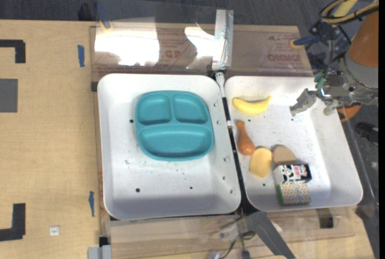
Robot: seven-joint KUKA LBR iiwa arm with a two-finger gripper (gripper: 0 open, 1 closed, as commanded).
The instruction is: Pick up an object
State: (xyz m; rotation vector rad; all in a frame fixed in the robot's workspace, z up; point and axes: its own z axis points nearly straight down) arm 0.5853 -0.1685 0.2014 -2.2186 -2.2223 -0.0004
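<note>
The right bin (337, 155) holds a yellow banana (251, 105) near its back left. An orange-brown carrot-like piece (243, 138) lies along the left wall. In front of it are a yellow wedge (260, 162), a tan bread-like piece (284, 154) and a small printed carton (293, 182). My gripper (314, 106) hovers over the back right of this bin, to the right of the banana. Its fingers (299, 104) stand open with nothing between them.
The left bin (114, 173) carries a teal divided plate (174, 124) in its middle. A clear plastic sheet (162, 41) and cardboard lie behind both bins. Cables and the arm's orange band (364, 50) crowd the upper right.
</note>
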